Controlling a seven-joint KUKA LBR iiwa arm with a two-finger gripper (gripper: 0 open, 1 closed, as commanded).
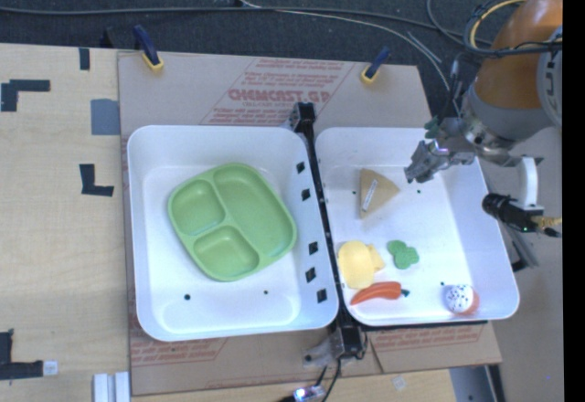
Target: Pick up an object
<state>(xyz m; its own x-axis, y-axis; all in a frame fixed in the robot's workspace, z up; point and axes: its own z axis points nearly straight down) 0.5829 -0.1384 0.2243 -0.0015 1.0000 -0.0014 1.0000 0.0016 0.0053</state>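
The right bin point(475, 208) holds a tan wedge-shaped piece point(375, 191), a yellow toy point(358, 262), a small green piece point(402, 254), a red-orange carrot-like piece point(376, 293) and a white ball with a red spot point(459, 299). My gripper point(422, 166) hangs over the bin's upper right part, just right of the tan wedge and apart from it. Nothing shows between its fingers, and their spread is too small to read. The grey arm with its orange band point(523, 53) reaches in from the right.
The left bin point(146, 208) carries a green three-compartment plate point(231, 220). A black divider point(313, 208) runs between the bins. Two clamps point(146, 50) hold the cardboard at the back. Cables cross the dark floor behind the bench.
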